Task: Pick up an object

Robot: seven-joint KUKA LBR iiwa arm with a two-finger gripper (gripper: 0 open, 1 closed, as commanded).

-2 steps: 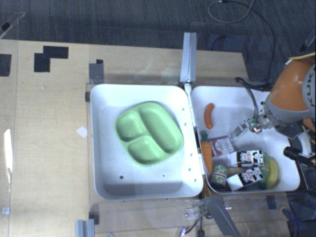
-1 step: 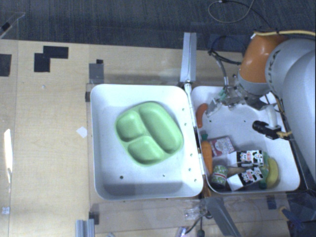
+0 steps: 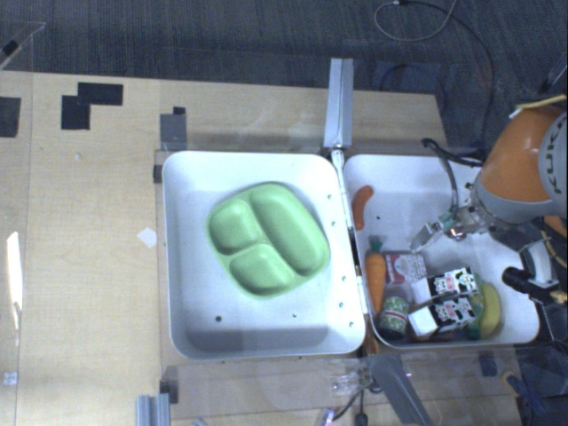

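Observation:
My gripper (image 3: pixel 441 229) hangs over the upper middle of the right bin (image 3: pixel 417 171), reaching in from the right on the grey arm with its orange band (image 3: pixel 524 153). It looks open, with nothing between its fingers. Below it lie a reddish packet (image 3: pixel 406 265), two cow-patterned cartons (image 3: pixel 453 284) (image 3: pixel 451 312), a carrot (image 3: pixel 376 279), a green can (image 3: pixel 393 314) and a yellow banana (image 3: pixel 489 309). An orange-red sausage (image 3: pixel 362 204) lies at the bin's upper left, apart from the gripper.
The left bin (image 3: pixel 191 327) holds a green divided plate (image 3: pixel 268 238). A metal divider post (image 3: pixel 337 105) stands between the bins at the back. Cables (image 3: pixel 461 185) trail from the arm over the right bin's back edge.

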